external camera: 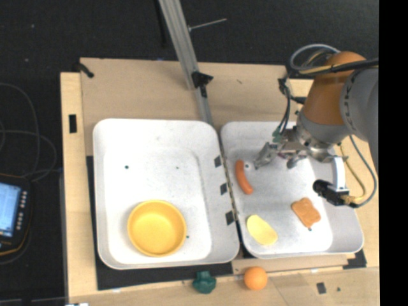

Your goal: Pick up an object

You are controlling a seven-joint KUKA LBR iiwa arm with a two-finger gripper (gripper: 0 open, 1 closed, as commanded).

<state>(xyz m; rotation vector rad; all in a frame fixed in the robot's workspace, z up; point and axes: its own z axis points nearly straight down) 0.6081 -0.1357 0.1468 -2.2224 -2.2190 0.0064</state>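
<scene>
A tan wooden desk (146, 88) stands on dark carpeted floor (64, 18). A grey metal rail (180, 37) slants across the desk's far edge. Black cables (25, 139) trail beyond its left edge.

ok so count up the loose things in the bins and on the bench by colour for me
Yellow: 2, the bowl and the flat yellow piece
Orange: 3, the sausage-shaped piece, the toast-like piece and the ball
Green: 1, the small green thing
Total: 6

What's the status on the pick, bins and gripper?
Gripper over right bin, nothing seen between fingers. Sausage nearest, just left of it. Yellow piece and orange piece lie apart, unobstructed.
</scene>
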